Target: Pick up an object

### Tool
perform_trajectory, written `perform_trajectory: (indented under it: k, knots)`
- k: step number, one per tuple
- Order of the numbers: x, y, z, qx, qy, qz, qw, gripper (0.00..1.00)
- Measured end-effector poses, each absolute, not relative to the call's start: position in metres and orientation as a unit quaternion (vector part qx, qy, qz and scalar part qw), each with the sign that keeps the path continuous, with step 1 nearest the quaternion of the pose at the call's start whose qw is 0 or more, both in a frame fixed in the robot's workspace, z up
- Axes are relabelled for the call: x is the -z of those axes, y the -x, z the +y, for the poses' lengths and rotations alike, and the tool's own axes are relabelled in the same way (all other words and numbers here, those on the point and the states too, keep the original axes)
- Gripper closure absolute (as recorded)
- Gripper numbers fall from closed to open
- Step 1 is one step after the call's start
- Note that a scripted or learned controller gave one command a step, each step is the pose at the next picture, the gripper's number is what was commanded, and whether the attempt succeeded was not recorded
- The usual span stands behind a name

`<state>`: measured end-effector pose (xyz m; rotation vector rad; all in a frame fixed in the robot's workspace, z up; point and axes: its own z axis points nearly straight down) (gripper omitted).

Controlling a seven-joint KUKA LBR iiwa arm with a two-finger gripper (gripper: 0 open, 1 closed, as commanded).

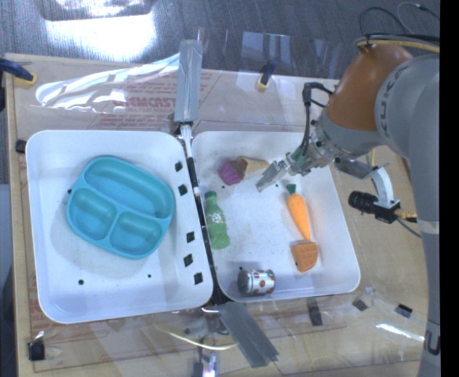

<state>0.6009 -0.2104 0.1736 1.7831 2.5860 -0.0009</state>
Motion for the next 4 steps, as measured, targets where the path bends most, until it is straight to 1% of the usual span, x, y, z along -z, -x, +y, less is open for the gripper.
perform_trajectory:
  k: [1,2,3,4]
  knots:
    - [-0.167,-0.556,-0.209,0.0009,-0.616,0.788,-0.002,0.00]
    - [-0.091,-0.546,-0.209,0.0009,-0.616,0.788,-0.001,0.00]
    - [-0.190,-0.578,-0.211,0.0001,-0.595,0.804,0.001,0.00]
    - [-0.091,-0.566,-0.209,0.0003,-0.559,0.829,-0.001,0.00]
